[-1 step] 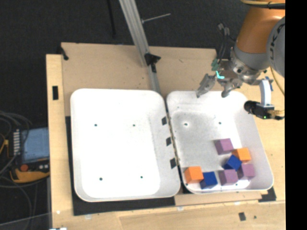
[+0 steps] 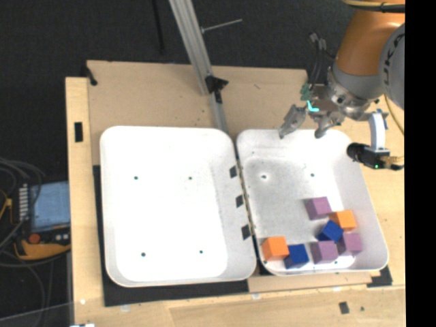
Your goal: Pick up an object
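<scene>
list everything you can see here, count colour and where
purple blocks: 3, purple, right bin, near-right corner area
orange blocks: 2, orange, right bin, one at near edge, one by right wall
blue blocks: 2, blue, right bin, one beside the near orange block, one in the cluster
bins: 2, white, side by side on the bench
bench: 1, tan
metal post: 1, grey, slanting behind the bins
arm: 1, grey with orange band, upper right
gripper: 1, fingers spread, above right bin's far edge, holding nothing
</scene>
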Robot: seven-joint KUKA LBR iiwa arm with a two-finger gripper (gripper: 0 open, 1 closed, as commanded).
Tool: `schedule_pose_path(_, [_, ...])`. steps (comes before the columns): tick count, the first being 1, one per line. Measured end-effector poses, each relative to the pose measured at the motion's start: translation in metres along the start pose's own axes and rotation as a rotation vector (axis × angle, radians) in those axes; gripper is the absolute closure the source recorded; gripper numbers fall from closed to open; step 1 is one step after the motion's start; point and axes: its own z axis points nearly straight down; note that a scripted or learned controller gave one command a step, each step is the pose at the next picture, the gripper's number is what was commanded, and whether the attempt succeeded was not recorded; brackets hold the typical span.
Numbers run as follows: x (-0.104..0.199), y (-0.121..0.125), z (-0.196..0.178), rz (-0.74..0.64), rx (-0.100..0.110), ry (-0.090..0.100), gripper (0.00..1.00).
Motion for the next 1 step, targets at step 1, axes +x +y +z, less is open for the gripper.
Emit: schedule_pose_path(1, [-0.0003,0.0096,0.0513,-0.001,0.005,0.000,0.00])
